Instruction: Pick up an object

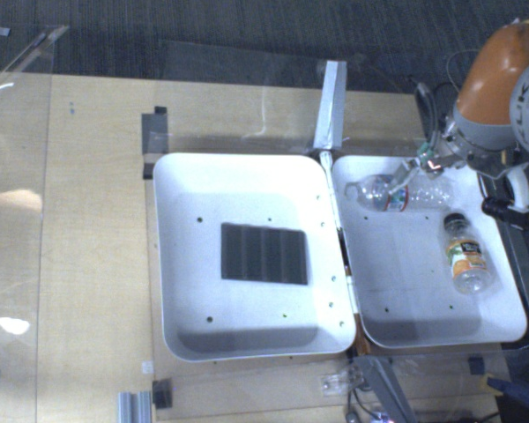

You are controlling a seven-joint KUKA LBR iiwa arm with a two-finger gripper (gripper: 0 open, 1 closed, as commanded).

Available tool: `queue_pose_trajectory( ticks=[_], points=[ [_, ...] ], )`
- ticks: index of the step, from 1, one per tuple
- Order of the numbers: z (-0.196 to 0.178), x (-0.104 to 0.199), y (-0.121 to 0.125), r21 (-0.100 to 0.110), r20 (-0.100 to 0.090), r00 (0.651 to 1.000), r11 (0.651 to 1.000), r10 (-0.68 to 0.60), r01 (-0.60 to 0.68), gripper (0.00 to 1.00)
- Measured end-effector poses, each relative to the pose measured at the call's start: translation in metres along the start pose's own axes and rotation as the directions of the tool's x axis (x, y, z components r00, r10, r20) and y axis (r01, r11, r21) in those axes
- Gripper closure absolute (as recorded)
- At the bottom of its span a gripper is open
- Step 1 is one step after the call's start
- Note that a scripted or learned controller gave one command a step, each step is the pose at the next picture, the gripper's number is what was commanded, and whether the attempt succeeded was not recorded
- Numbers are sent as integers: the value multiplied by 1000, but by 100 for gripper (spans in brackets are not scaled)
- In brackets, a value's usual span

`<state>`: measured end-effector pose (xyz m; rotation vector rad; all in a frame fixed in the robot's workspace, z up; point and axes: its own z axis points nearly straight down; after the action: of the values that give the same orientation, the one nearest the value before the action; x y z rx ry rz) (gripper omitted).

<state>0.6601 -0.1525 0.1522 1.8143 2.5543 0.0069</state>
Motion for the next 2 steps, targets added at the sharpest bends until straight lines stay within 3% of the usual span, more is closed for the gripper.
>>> queue_pose_trajectory(
  ticks=[1,2],
  points=[
    [32,23,19,-4,8,996,996,-91,91,0],
    [37,3,16,4,-13,972,972,-236,236,0]
  ],
)
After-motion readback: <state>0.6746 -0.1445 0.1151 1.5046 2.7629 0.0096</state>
